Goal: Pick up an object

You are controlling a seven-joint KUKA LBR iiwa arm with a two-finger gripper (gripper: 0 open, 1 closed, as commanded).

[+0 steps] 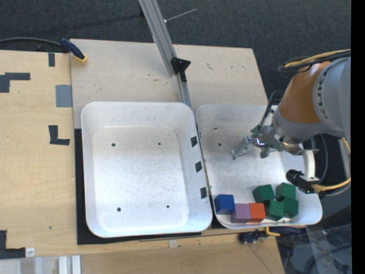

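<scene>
1. The arm [311,104] reaches in over the right bin [228,119], its claw [242,150] low above the bin's bare floor.
2. Whether the claw is apart or together cannot be told; nothing shows in it.
3. Well below the claw, along the near rim, sit a blue block [224,204], purple block [242,212], orange block [257,211] and green blocks [276,200].
4. The left bin [140,170] lies left of the claw.

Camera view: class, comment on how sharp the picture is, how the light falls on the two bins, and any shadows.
Camera view: even, soft light; both white bins bright without strong glare; faint shadow beneath the gripper; coloured blocks slightly soft-edged.
</scene>
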